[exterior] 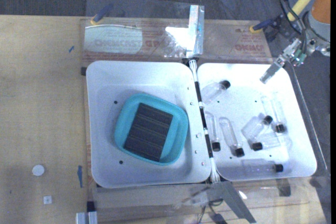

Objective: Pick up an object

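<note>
Several clear vials with black caps lie scattered in the right bin. One vial rests at the upper left of that bin. Two more lie side by side near the divider, and a cluster sits toward the right. Another vial lies along the front wall. My gripper hangs over the bin's far right corner, slanting down and left, above and apart from every vial. Nothing shows in its grasp.
The left bin holds a teal tray with a dark ribbed block inside it. A clear plastic sheet with a metal bracket lies behind the bins. Cables hang near the arm at the upper right.
</note>
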`<state>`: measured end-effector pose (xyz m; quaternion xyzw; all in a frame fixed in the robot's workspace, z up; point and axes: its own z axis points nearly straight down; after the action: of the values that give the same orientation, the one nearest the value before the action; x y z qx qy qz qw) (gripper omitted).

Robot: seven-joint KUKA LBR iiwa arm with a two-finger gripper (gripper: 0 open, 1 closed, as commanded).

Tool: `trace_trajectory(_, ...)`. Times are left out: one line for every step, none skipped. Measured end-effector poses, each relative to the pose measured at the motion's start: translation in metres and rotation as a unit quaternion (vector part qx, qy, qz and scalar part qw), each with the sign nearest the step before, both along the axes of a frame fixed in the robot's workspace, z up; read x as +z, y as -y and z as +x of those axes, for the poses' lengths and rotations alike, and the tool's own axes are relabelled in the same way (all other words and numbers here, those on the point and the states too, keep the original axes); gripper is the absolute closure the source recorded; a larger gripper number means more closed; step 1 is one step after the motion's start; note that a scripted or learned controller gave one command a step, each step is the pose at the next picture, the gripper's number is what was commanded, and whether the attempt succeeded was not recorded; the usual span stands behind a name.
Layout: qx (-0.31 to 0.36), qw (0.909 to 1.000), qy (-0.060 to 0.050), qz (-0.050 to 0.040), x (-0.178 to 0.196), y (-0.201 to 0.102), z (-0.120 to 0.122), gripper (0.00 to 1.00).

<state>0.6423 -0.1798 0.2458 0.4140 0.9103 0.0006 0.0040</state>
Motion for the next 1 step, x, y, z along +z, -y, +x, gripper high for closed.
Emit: trace_trajectory(0.014,0.9999,-0.002,0.0001,-0.0693,0.0444,-0.0193,0.00)
